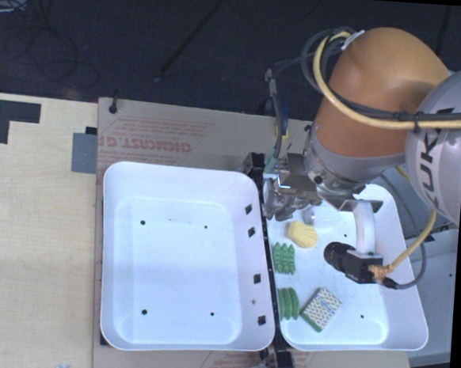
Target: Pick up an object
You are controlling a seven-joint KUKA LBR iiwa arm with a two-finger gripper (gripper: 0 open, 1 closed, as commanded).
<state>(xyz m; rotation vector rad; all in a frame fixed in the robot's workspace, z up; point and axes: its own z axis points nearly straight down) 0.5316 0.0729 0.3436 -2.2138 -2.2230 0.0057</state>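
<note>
Lying crosswise, yellow corn [303, 235] pointing right

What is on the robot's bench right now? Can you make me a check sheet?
Surface: two white bins side by side, left bin, right bin, on a cardboard sheet.
Job's things: in the right bin, a yellow piece, two green pieces, a patterned block.
Clutter: nothing seen.
Grippers: pincer low over the right bin's upper left corner, above the yellow piece.
Cables: yellow hose on the arm.
Surroundings: dark floor behind.
</note>
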